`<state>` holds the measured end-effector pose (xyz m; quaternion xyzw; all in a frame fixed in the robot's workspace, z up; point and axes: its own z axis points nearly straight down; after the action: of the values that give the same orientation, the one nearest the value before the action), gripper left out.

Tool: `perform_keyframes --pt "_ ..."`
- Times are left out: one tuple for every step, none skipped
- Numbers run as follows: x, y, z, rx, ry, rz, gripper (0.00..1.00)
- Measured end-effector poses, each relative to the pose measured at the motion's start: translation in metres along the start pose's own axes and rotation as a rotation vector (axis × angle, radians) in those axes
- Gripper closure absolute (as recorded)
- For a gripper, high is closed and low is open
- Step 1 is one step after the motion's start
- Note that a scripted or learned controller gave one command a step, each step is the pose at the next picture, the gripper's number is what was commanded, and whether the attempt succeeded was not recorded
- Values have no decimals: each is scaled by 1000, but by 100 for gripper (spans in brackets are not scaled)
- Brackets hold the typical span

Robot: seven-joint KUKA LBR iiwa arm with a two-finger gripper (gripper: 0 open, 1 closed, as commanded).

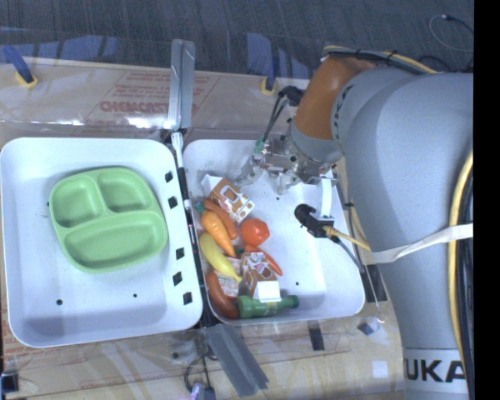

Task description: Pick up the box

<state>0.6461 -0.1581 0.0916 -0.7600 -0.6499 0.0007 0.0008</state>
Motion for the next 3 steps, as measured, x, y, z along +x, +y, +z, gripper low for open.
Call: perform_keyframes --pt "21 -18 1 5 1 204 0" --pt "22 -18 -9 8 1 198 100" --pt "23 -18 -9 8 1 198 0"
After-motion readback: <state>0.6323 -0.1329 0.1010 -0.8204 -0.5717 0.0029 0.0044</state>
